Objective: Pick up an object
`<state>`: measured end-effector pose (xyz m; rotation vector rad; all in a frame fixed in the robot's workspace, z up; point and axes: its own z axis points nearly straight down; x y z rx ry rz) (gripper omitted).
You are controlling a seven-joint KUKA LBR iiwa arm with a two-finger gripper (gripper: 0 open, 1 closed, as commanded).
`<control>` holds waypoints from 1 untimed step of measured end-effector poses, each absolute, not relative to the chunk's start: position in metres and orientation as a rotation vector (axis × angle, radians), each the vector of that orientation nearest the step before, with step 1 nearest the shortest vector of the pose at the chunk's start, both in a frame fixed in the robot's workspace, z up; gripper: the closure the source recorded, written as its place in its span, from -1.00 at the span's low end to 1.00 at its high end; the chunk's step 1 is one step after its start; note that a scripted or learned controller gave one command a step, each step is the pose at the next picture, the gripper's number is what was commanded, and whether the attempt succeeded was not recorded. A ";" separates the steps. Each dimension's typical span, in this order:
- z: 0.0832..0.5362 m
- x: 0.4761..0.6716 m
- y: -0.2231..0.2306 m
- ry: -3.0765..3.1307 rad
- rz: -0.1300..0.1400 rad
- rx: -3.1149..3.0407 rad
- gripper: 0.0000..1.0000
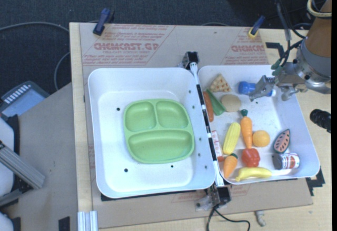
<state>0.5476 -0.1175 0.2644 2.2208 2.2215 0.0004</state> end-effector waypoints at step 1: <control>0.140 0.523 -0.112 2.223 -0.003 2.224 -1.00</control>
